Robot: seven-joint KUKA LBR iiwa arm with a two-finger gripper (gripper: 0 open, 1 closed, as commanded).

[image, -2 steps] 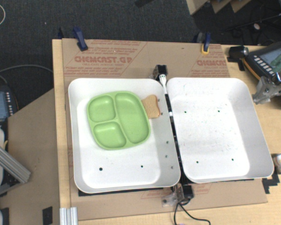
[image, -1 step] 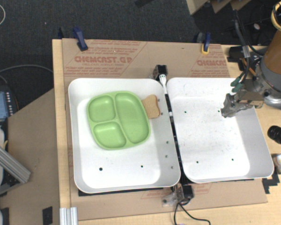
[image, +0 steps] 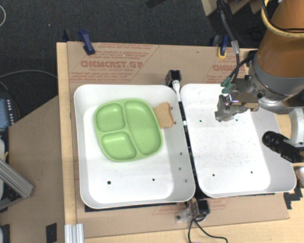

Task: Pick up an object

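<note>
Gripper: the gripper (image: 226,112) hangs over the upper part of the right bin (image: 243,181); whether it is clenched or released I cannot tell.
Objects: a green divided plate (image: 127,129) and a tan piece like a biscuit (image: 164,115) lie in the left bin (image: 91,181), well to the left of the gripper.
Doing it well: I judge the arm should cross the divider, then come down straight over the tan piece (the plate rim touches it).
Hard to see: the gripper tip is dark and small, and the arm covers the bin corner behind it.
</note>
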